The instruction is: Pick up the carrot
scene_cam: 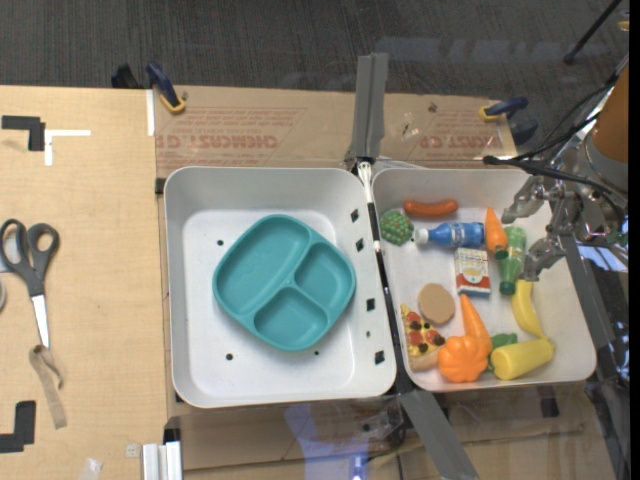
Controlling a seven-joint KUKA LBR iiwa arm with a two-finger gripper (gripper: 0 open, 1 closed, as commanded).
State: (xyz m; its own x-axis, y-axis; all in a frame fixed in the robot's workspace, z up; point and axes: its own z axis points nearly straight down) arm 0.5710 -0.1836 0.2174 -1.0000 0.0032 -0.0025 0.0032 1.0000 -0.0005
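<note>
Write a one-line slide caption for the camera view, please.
Gripper hovers over the right bin of toy food, carrot not yet picked; teal plate in the left bin.

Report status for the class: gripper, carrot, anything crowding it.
Gripper open above right bin's right side, holding nothing. Carrot lies in bin, untouched. Crowded: cookie, orange pepper, small carton close around.

a robot lab: clamped cardboard (300, 128), toy-food bins (190, 268), dark carpet (300, 18).
</note>
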